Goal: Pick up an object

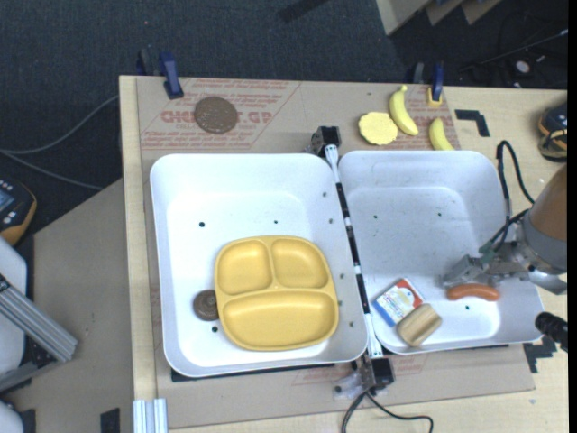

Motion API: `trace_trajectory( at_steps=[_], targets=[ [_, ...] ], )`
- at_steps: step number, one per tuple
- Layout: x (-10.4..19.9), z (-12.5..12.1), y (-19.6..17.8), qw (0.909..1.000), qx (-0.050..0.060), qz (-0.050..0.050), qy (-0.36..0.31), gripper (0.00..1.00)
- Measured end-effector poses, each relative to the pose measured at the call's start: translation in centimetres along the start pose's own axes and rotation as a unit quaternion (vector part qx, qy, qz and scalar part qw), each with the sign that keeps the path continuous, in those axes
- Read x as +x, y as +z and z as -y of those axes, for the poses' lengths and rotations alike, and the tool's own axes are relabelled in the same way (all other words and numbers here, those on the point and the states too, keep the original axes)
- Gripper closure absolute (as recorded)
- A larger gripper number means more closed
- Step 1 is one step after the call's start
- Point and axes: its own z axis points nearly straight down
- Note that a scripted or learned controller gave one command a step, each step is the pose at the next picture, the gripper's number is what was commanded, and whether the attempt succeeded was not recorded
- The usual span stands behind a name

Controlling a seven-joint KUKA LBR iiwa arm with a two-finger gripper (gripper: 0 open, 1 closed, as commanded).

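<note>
Gripper (467, 271) at right edge of frame, low over right bin (424, 183), fingers too small and dark to read, can't tell how far open or whether anything is gripped. Arm mostly cut off by frame's right side. Orange-red sausage (472, 290) lies just below the gripper tip in the right bin's lower right, long axis roughly horizontal, ends pointing left and right; touching or apart unclear. Left bin (180, 242) holds a yellow divided tray (275, 291), partly covering a brown round piece (206, 306) at its lower left. Lower middle of right bin: tan block (419, 324) beside small carton (395, 299), print unreadable.
</note>
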Motion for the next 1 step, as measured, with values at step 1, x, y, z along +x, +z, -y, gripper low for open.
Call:
trace_trajectory(
  at_steps=[1],
  targets=[
    [-0.09,-0.46,-1.02,1.0,-0.005,0.005,-0.001,1.0]
  ],
)
